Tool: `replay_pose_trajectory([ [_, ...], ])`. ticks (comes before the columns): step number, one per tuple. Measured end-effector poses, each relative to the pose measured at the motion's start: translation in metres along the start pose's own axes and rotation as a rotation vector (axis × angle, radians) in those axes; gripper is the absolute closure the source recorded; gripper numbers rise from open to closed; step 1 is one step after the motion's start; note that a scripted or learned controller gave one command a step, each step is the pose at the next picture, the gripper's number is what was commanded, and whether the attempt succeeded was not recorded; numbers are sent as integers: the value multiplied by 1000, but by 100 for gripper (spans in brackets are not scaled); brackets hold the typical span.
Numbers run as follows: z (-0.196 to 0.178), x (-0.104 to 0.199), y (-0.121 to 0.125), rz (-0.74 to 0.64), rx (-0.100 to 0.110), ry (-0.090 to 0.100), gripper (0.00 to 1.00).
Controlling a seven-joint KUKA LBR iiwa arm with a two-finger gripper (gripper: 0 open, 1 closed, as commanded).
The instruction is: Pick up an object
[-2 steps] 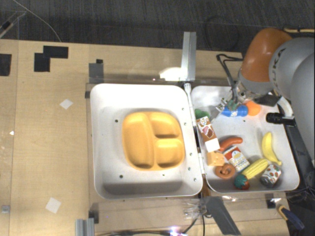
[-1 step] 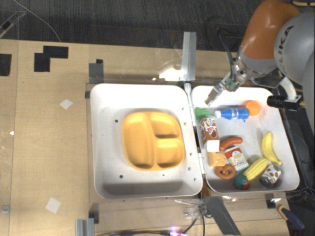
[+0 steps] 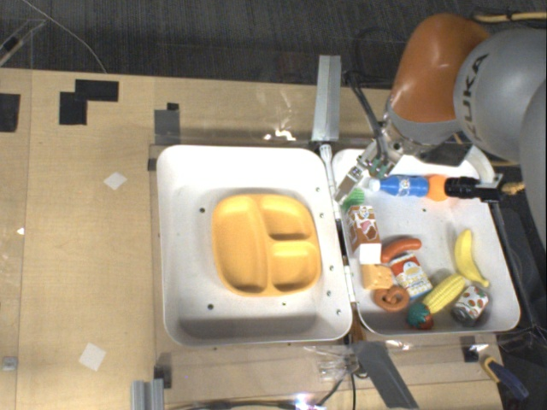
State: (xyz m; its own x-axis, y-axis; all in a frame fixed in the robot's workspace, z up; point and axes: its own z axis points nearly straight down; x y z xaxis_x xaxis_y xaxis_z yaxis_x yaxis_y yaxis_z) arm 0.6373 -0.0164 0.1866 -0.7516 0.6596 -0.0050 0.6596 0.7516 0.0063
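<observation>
While you watched from above, the right bin (image 3: pixel 504 314) held a can (image 3: pixel 471 304), corn (image 3: pixel 445 294), a banana (image 3: pixel 468 258), a sausage (image 3: pixel 401 248) and a carton (image 3: pixel 363 224); the left bin (image 3: pixel 184 229) held a yellow tray (image 3: pixel 263 243). Farther back lay a blue bottle (image 3: pixel 408 186). Your gripper (image 3: pixel 359 180) hung over the right bin's far left corner; whether its fingers gaped or gripped, you could not tell.

bench (image 3: pixel 77 254) — pale wood, black tape marks (image 3: pixel 85 99) | floor (image 3: pixel 214 15) — dark grey carpet
</observation>
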Motion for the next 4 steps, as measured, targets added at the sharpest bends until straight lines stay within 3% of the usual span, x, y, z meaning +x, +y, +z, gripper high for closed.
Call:
replay_pose_trajectory([
  [1, 24, -63, -46, 154, 3, -1, 0],
  [2, -1, -56, -29, 235, 0, -2, 0],
  [3, -14, -57, -26, 228, -5, -8, 100],
  [4, 73, -73, -101, 291, 9, 4, 100],
])
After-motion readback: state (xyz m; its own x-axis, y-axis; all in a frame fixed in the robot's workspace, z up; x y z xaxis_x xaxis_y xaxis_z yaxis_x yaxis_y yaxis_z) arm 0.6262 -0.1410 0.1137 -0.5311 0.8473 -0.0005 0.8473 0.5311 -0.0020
